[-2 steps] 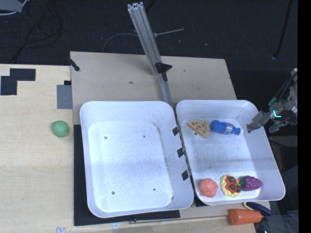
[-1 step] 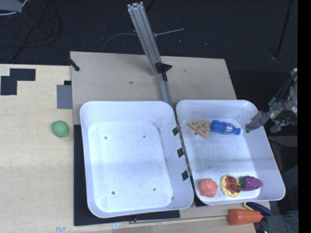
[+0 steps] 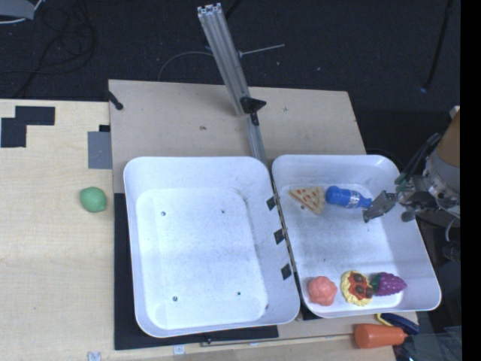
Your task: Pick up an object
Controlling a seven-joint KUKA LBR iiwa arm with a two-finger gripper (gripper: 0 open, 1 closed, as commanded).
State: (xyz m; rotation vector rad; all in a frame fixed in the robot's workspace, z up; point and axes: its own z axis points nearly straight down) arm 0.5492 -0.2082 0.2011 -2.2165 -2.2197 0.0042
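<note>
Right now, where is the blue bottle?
The blue bottle lies on its side near the top of the right bin, just right of the waffle piece, with the gripper close to its right end.

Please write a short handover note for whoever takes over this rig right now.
Gripper: at the right bin's right edge beside the blue bottle, holding nothing that I can see.
In the right bin: waffle slice and blue bottle at the far end; pink ball, yellow toy and purple grapes at the near end.
Outside the bins: green ball, orange carrot.
Done: nothing lifted.
Left: grasp and lift one object.
</note>
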